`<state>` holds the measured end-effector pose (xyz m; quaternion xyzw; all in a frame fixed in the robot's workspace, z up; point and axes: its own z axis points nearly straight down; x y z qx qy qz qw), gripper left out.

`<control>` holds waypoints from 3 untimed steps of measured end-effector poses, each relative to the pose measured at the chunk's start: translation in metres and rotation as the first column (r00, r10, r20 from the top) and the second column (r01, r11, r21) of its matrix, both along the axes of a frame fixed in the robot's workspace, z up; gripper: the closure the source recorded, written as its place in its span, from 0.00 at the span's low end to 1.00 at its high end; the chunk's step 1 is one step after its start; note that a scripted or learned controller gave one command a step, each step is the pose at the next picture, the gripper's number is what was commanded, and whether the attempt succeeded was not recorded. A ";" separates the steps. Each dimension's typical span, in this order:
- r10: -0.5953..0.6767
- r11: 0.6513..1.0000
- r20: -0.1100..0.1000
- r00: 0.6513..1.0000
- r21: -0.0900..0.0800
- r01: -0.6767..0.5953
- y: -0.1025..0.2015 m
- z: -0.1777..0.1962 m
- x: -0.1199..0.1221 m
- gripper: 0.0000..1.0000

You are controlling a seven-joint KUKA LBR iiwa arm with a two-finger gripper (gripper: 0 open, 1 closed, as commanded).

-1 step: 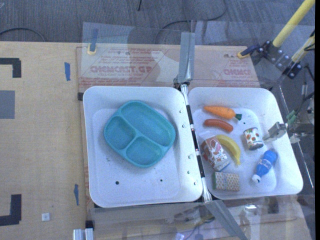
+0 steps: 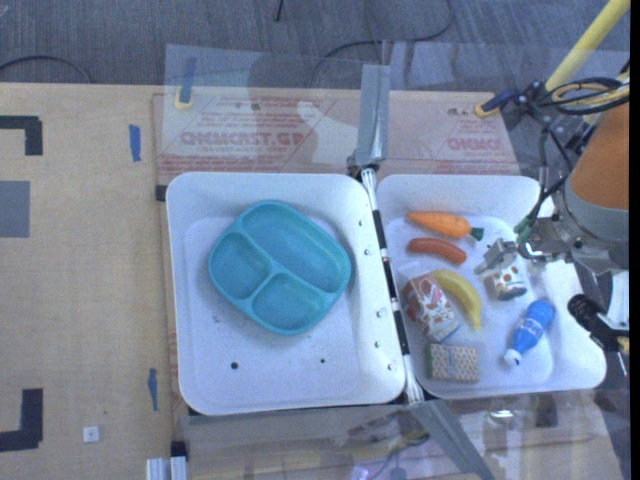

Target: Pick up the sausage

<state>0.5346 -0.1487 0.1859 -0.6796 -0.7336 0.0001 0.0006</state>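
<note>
The sausage [image 2: 437,250], reddish-orange and short, lies in the upper left part of the right bin [image 2: 580,368], just below an orange carrot [image 2: 440,224]. My gripper [image 2: 503,257] hangs over the right bin's middle, to the right of the sausage and apart from it. It sits right above a small brown can [image 2: 508,283]. The arm's orange band [image 2: 608,163] rises at the right edge.
Below the sausage lie a yellow banana [image 2: 463,296], a red-and-white packet [image 2: 430,306], a speckled box [image 2: 453,362] and a blue bottle [image 2: 528,330]. A teal divided plate [image 2: 280,265] rests in the left bin [image 2: 200,368]. Cables hang near the arm.
</note>
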 end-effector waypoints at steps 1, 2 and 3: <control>0.087 0.996 0.004 0.996 -0.002 -0.087 0.054 -0.035 0.051 0.00; 0.077 0.997 0.009 0.997 -0.003 -0.077 0.032 -0.098 0.090 0.00; 0.078 0.997 0.015 0.997 -0.008 -0.078 0.031 -0.086 0.092 1.00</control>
